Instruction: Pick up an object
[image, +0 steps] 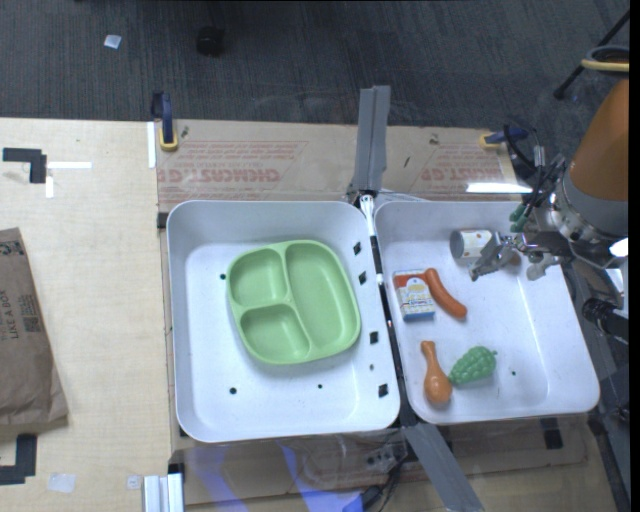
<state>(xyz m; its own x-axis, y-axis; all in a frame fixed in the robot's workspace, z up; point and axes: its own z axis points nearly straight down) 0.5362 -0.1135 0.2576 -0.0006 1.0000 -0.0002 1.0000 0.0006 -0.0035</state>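
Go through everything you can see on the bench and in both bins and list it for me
divided plate: one, light green, middle of the left bin
small carton: one, white, blue and orange, right bin, left part
carrot: one, orange, touching the carton's right side
drumstick toy: one, orange-brown, front of the right bin
bumpy fruit toy: one, green, just right of the drumstick toy
can: one, silver-grey, back of the right bin
paper bag: one, brown, bench at far left
gripper: one, grey metal, over the back of the right bin beside the can
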